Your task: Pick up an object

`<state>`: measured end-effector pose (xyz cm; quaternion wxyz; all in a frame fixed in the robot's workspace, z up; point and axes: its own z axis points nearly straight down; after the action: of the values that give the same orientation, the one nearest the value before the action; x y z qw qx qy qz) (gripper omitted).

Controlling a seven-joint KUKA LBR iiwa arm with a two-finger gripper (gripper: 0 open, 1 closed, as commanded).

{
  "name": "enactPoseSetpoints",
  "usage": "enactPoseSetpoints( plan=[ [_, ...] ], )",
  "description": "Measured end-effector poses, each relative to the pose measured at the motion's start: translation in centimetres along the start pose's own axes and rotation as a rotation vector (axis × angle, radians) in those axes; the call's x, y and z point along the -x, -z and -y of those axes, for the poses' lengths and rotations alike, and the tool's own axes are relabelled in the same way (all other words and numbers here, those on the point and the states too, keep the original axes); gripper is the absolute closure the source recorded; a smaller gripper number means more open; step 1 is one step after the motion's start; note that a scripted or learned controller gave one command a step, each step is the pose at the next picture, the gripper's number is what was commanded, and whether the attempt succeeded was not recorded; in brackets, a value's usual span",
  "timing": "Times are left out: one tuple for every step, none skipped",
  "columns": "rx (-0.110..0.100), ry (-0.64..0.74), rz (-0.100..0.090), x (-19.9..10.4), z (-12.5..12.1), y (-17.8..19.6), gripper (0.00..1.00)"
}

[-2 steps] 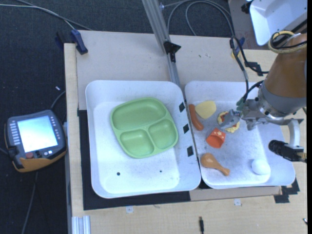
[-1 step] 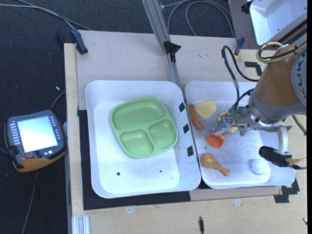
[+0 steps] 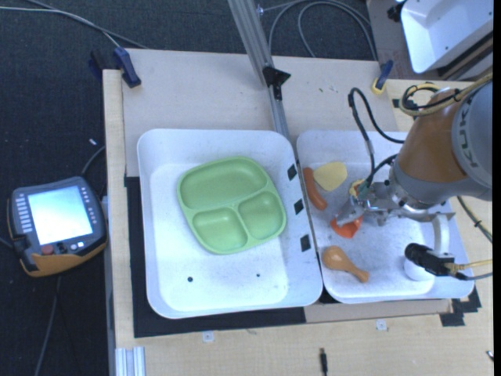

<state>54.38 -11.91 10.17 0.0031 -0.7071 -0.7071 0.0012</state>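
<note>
End effector [image 3: 354,210] down in right bin [image 3: 391,284], right at the orange-red piece [image 3: 345,226]; can't tell if it's grasping. Risk: sausage [image 3: 315,188] & yellow piece [image 3: 331,175] sit close, so an off-center close could nudge the piece away. Drumstick [image 3: 344,262] near too.

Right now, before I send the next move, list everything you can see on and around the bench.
Bins: two, white, side by side on the bench.
Divided plate: one, green, in the left bin.
Sausage-shaped item: one, orange, right bin by the left wall.
Yellow item: one, right bin, far end.
Red-orange item: one, right bin, at the gripper.
Drumstick-shaped item: one, tan, right bin, near end.
Pendant: one, lit screen, left of the bench.
Arm: grey and orange, over the right bin.
Gripper: one, low above the red-orange item.
</note>
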Motion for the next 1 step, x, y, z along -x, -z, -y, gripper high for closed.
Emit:
enactPoseSetpoints(
  plan=[
    [0.005,0.0,0.0,-0.04,-0.11,-1.49,0.0]
  ],
)
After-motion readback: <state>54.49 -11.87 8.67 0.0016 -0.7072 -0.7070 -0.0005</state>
